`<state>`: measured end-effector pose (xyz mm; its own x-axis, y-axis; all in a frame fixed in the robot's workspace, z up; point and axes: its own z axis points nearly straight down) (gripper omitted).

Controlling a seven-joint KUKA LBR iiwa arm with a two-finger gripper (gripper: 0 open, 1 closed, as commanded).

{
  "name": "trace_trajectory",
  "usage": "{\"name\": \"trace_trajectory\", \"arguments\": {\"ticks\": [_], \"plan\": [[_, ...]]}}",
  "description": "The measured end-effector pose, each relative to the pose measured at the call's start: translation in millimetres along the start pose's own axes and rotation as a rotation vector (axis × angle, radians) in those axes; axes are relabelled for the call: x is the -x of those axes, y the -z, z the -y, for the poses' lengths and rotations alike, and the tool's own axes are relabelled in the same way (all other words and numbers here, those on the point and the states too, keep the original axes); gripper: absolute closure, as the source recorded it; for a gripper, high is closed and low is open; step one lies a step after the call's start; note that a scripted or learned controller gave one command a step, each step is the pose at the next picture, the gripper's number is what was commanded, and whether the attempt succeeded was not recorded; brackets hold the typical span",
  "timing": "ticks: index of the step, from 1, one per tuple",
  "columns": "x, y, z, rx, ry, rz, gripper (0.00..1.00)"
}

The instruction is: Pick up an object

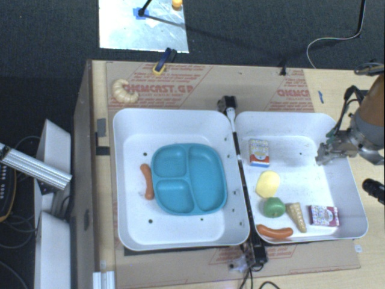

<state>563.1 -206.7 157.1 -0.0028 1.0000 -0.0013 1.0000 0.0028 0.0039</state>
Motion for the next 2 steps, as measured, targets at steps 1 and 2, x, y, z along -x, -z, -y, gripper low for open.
{"name": "trace_trajectory", "arguments": {"ticks": [1, 2], "plan": [[0.0, 68.0, -37.5, 0.001, 0.001, 0.001, 1.0], [0.0, 67.3, -37.1, -0.001, 0.001, 0.0, 0.0]]}}
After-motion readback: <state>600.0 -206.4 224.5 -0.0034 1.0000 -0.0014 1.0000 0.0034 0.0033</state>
